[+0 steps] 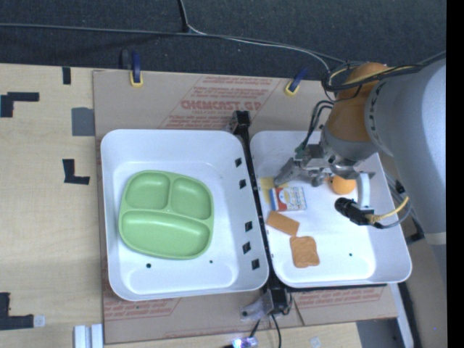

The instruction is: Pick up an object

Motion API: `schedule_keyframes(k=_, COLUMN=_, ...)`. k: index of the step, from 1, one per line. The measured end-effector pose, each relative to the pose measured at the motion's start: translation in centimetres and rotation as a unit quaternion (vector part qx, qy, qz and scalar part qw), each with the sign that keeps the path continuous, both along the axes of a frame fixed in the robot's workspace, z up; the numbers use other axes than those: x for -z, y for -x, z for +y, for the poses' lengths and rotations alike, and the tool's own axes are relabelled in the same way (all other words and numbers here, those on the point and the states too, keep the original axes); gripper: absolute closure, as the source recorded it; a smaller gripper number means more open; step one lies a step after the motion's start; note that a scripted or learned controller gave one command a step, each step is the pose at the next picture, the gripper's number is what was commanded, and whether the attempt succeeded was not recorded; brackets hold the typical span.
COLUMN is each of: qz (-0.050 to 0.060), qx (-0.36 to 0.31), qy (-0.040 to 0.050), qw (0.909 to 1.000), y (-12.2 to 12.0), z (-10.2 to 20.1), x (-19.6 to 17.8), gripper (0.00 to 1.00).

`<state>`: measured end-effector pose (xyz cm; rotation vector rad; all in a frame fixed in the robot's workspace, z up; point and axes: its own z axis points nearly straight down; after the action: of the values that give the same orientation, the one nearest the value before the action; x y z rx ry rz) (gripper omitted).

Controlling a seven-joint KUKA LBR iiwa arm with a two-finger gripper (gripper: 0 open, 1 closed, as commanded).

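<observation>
Arm over right bin

Gripper [308, 167], finger state indeterminate, hangs just above small carton [291, 198]; green divided plate [167, 214] occupies left bin [116, 151].

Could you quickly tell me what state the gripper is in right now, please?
Gripper: over the right bin; open or shut cannot be told.

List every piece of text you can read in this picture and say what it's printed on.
"CHEMCAST GP": red print, faint, on the brown board under the bins; the smaller red lines around it are too blurred to read.
Small blue and red packet in the right bin: print too small to read.
</observation>
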<state>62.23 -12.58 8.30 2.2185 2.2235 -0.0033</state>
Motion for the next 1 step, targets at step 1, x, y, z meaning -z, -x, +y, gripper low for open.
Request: schedule_keyframes(k=1, qz=-0.002, qx=0.0, qy=0.0006, qw=1.0, y=-0.14, z=-0.01, x=-1.35, gripper=1.0)
